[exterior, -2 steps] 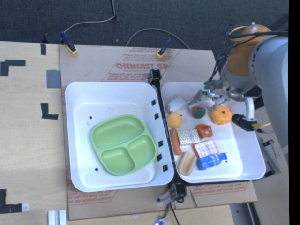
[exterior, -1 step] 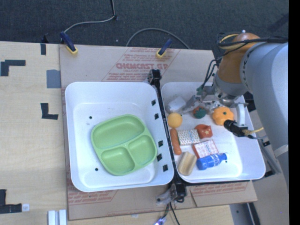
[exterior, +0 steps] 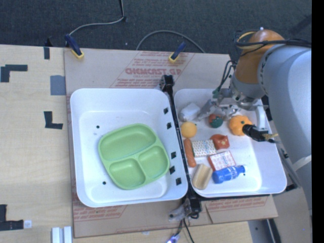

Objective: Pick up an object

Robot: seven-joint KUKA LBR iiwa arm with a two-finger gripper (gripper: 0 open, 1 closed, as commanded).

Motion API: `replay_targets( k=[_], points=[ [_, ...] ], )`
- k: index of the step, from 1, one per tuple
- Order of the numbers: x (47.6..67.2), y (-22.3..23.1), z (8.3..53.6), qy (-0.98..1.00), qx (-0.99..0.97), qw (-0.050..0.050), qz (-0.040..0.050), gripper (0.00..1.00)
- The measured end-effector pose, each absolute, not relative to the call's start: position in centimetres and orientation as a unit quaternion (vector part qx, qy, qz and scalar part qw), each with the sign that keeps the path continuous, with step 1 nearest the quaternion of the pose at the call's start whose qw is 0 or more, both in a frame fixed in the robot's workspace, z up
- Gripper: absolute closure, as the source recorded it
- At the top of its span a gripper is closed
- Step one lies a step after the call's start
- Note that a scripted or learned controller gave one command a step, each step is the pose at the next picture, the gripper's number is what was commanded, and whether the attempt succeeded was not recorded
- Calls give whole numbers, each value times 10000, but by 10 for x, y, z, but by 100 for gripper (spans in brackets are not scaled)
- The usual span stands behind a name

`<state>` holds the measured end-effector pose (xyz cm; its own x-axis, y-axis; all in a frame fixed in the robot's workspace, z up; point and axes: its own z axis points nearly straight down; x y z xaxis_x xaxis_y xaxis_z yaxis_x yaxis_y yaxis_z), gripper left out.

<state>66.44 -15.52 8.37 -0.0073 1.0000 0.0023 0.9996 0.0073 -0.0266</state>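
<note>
The end effector (exterior: 218, 107), grip state undeterminable, is positioned at upper right among crowded toys (exterior: 216, 120); neighbours may be knocked.

Divided plate (exterior: 133, 156) in left bin (exterior: 81, 103) (toy foods (exterior: 212, 158) in right bin (exterior: 271, 178)).

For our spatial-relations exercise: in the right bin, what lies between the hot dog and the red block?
In the camera view, the checkered white packet lies between the hot dog and the red block, on the right bin floor.
</note>
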Motion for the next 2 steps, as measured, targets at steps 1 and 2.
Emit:
replay_targets(
  k=[1, 2],
  points=[
    [669, -174, 85, -7080, -7062, -15, -1, 0],
    [653, -125, 86, -7076, -7066, -29, 15, 0]
  ],
)
